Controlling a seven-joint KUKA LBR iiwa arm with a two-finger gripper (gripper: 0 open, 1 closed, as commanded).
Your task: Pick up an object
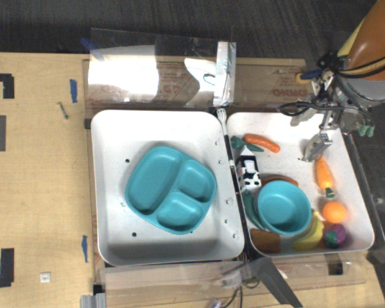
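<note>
Left bin (109, 230): just the teal divided plate (171, 188). Right bin (359, 236) has the candidates: hot dog (262, 144), teal bowl (283, 206), carrot (325, 174), orange (334, 212). My jaws (316, 147) hang over that bin's upper right, gripping nothing; can't tell how wide they are. Approach step. Next, I reckon: centre over the carrot just below, descend, close.

Right bin (366, 233) crowded around teal bowl (283, 206); its upper part open
</note>
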